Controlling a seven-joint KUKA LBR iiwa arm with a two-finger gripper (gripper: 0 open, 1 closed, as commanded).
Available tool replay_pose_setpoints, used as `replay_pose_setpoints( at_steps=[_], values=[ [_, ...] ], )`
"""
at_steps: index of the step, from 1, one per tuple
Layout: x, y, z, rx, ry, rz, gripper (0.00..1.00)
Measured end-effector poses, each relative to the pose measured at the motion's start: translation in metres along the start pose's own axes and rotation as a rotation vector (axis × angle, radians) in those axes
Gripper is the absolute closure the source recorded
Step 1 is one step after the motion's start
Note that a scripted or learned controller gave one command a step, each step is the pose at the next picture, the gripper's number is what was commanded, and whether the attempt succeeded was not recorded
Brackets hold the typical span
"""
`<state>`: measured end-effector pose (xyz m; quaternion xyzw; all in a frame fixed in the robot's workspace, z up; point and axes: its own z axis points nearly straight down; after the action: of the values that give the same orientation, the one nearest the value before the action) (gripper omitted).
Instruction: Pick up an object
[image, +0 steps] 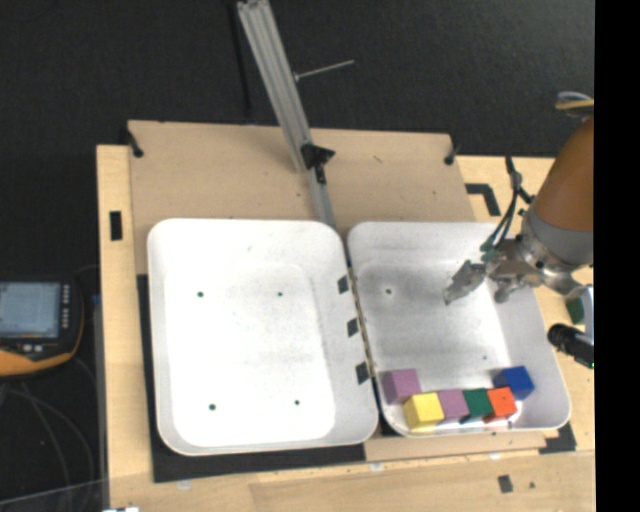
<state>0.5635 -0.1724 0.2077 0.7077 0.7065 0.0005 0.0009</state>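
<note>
No readable text, labels, brands or numbers anywhere in frame. The handheld pendant (35, 315) at the left edge has a lit screen, but whatever is on it is too blurred and small to read. The black marks on the counter (115, 300) and the dark dots on the floor of the left bin (245, 330) are plain shapes, not characters.
</note>
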Motion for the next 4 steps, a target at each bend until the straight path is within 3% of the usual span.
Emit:
replay_pose_setpoints(
  at_steps=[1,2,3,4],
  values=[
    [-0.002,0.001,-0.011,-0.003,-0.002,0.001,1.0],
    [0.075,-0.014,-0.037,-0.001,0.002,-0.01,1.0],
    [0.153,-0.025,-0.035,0.002,0.004,-0.011,1.0],
    [0.225,-0.02,-0.111,-0.007,0.004,-0.013,1.0]
  ],
)
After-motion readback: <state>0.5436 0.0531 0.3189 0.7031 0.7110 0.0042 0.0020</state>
